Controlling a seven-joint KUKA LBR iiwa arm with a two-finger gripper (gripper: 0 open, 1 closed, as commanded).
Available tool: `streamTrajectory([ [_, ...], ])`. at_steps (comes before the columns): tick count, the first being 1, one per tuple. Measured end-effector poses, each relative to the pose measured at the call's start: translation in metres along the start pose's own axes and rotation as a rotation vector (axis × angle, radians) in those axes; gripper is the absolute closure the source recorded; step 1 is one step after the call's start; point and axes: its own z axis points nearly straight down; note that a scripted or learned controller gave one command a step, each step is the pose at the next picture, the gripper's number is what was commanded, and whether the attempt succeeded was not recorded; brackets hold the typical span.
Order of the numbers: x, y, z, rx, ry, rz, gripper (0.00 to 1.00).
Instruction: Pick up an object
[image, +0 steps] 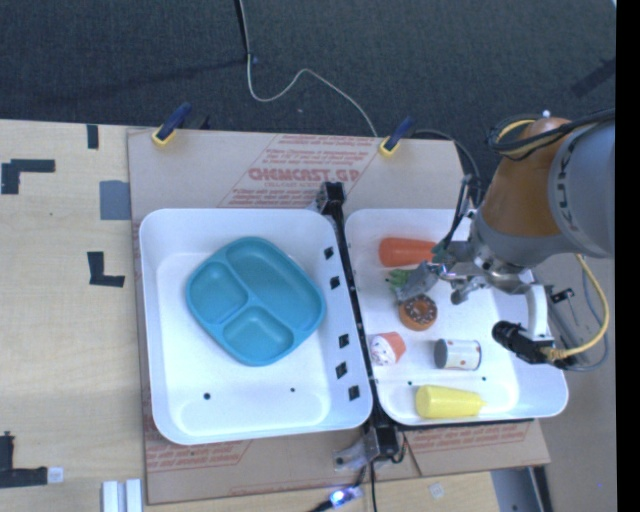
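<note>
The gripper (432, 272) hangs low over the right bin (530, 402), beside the orange carrot (405, 250) and just above the brown donut (418, 312); whether it grips anything cannot be told. Nearby lie a small orange-and-white cup (386, 348), a grey-white can (458, 353) and a yellow piece (447, 401). A blue divided plate (255, 299) rests in the left bin (180, 405).

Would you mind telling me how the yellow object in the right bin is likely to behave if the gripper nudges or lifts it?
The yellow object looks rounded and tapered, lying on its side, so a nudge would probably roll it in a curve. Its smooth surface may slip in a pinch. It lies close to the right bin's near wall, which should stop it.
</note>
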Motion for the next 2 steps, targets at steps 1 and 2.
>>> streamTrajectory([
  [1, 0.007, -0.006, 0.062, 0.0, 0.001, 0.0, 0.0],
  [2, 0.007, -0.005, 0.048, -0.003, 0.0, -0.002, 1.0],
])
